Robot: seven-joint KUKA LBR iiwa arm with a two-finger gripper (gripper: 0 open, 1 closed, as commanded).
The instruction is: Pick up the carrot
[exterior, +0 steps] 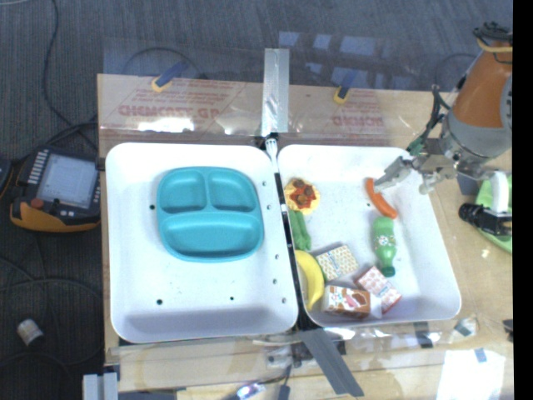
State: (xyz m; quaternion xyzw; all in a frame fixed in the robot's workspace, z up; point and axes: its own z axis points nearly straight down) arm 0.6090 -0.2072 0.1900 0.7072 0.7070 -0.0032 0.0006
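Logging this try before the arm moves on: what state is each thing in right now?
carrot: lying loose on the floor of the right bin, not lifted.
gripper: above the right bin's far right corner, beside the carrot.
green bottle: lying on its side.
banana: lying against the bin's left wall.
blue plate: flat, right way up, in the left bin.

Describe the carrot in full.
The carrot is a small orange toy, smooth and plastic-looking, long and narrow with rounded ends. It lies flat on the floor of the right bin, near the upper right, slanting from upper left to lower right. Its lower end sits right above the green bottle; contact is unclear. The gripper hangs just up and right of it, not holding it.
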